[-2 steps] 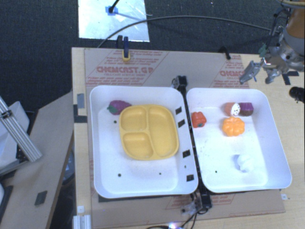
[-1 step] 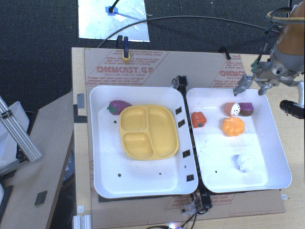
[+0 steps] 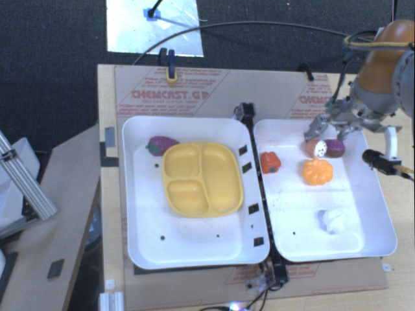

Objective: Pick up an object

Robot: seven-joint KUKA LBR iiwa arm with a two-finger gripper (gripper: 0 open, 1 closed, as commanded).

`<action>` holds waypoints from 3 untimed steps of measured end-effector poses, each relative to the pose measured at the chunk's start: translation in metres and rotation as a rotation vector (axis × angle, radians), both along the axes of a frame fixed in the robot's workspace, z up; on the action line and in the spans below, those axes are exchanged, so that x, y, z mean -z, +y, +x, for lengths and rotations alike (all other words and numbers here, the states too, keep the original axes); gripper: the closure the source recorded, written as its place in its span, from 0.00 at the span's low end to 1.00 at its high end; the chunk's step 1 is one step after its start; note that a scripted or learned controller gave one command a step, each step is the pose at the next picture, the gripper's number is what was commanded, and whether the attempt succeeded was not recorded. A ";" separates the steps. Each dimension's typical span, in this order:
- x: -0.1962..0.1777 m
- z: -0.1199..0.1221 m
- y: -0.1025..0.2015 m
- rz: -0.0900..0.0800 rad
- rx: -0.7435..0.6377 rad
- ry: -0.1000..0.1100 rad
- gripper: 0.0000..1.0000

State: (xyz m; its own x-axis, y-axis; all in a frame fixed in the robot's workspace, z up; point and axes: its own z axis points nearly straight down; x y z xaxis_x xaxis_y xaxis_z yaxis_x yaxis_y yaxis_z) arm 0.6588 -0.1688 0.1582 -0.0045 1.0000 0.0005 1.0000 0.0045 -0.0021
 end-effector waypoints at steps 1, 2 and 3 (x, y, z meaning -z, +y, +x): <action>0.063 -0.001 0.002 0.000 -0.001 0.000 0.00; 0.047 0.001 0.002 -0.002 -0.003 -0.008 1.00; -0.016 0.001 -0.004 -0.003 0.003 -0.010 1.00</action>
